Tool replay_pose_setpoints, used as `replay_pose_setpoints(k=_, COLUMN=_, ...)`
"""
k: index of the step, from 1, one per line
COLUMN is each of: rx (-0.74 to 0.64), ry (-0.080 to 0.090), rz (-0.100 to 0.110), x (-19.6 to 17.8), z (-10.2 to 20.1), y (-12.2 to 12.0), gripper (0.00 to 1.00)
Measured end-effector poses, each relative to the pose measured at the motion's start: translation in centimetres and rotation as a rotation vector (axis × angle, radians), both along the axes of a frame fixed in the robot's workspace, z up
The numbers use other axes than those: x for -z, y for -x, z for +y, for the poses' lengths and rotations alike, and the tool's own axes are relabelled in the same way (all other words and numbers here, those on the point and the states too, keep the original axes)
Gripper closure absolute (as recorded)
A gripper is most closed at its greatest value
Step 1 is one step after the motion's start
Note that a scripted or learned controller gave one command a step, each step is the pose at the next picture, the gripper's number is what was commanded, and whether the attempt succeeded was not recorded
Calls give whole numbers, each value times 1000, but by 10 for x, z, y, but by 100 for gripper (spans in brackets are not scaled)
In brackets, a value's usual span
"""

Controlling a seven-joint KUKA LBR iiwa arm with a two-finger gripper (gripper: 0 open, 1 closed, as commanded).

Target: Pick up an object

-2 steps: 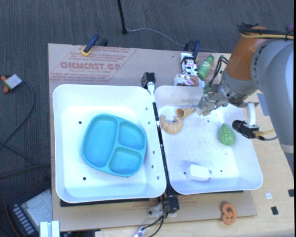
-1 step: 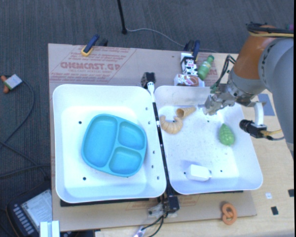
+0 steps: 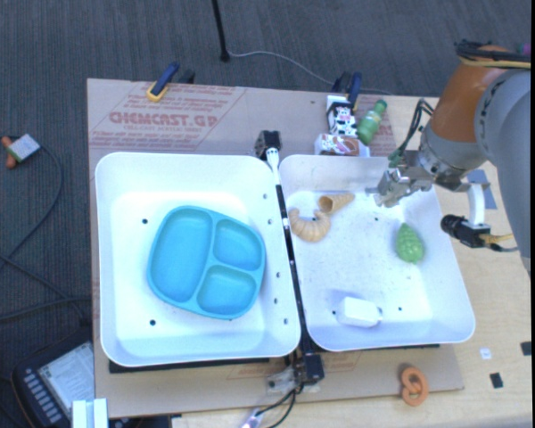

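Grey arm's metal claw (image 3: 390,188) hangs over the right shallow white bin (image 3: 446,315), near its back edge.

Red print on the brown cardboard sheet (image 3: 125,105) covering the table reads roughly "CHEMCAST GP". I cannot tell how the claw is set. Under it lie a tan curled croissant-shaped toy (image 3: 309,228), a knobbly green fruit-like toy (image 3: 409,242) and a white rounded block (image 3: 359,310). The blue three-compartment plastic plate (image 3: 207,262) sits in the left white bin (image 3: 116,328).
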State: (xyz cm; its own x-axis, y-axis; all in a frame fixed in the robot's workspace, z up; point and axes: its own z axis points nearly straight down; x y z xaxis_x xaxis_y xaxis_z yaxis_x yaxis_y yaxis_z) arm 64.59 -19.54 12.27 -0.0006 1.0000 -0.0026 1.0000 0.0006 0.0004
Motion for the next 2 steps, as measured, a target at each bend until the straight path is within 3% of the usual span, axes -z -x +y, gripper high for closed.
replay_pose_setpoints(k=1, rx=0, ry=0, rz=1, x=14, z=7, y=-6, gripper=100)
replay_pose_setpoints(k=2, rx=1, ry=1, rz=0, x=9, z=-17, y=-3, gripper=100)
